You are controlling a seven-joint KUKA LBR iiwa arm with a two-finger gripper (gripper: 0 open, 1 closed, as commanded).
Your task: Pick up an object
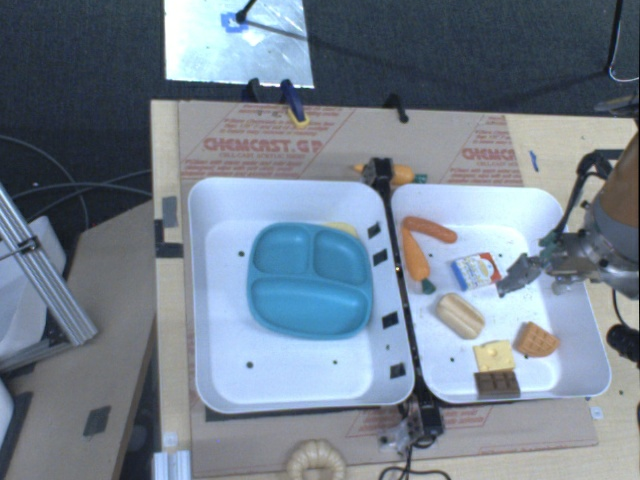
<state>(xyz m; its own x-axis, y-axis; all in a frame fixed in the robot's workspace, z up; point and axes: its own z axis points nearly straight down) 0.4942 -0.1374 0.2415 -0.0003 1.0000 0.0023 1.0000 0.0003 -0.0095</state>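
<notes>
Nearest my camera, a pale ring-shaped doughnut (315, 460) lies on the bench edge below the bins. Going by size, I see the left bin (225, 368) first, holding a blue divided plate (308, 279) with something yellow (343, 229) peeking from behind its far rim. The right bin (585, 368) carries the small items: a sausage (430, 230) near the far wall, a carrot (416, 258) just beside it, a small blue, white and red carton (475, 270), a bread roll (460, 315), a waffle piece (536, 341), a cheese block (492, 355) and a chocolate bar (497, 384) touching it.

My arm reaches in from the right; the gripper (520, 272) hangs over the right bin, just beside the carton, between it and the waffle piece. I cannot tell from here how the tool is set, and I see nothing in it.
</notes>
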